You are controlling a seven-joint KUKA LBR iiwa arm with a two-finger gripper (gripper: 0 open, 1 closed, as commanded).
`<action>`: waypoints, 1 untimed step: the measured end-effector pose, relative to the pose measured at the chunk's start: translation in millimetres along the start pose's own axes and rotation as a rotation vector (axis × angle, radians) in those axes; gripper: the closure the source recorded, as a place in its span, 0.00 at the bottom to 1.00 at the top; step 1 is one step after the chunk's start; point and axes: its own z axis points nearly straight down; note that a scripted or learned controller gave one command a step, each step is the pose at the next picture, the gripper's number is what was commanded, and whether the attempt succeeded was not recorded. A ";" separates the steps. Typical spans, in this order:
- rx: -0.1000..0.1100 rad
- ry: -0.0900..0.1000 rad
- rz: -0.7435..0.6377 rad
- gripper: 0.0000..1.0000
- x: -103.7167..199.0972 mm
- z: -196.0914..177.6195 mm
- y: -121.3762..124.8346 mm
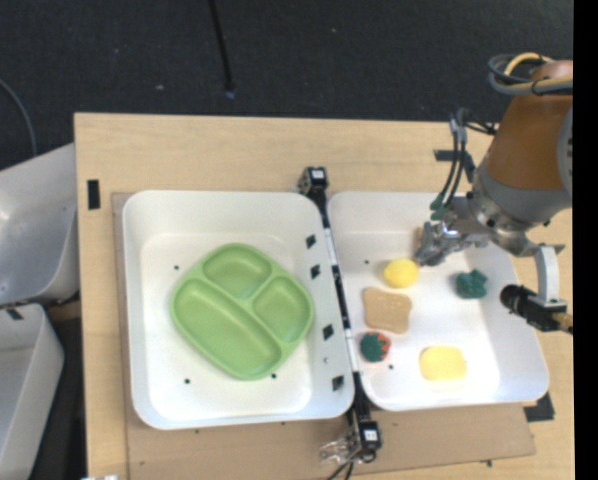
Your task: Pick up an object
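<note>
My gripper (431, 245) hangs over the right bin (499, 383), just up and right of a small yellow lemon-like object (401, 273). Nothing shows between its fingers. Below the lemon lies a tan slice of toast (387, 310). A small red and green strawberry-like piece (376, 346) sits near the bin's left wall. A yellow block (443, 363) rests toward the front, and a dark green broccoli-like piece (470, 285) lies to the right of my gripper.
The left bin (149, 388) holds a green divided plate (241, 310). A ridge with black clips (329, 268) separates the two bins. The arm's grey and orange body (524, 158) looms over the right bin's far right side.
</note>
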 end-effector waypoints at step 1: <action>0.004 0.002 -0.004 1.00 52.3 2.8 -17.9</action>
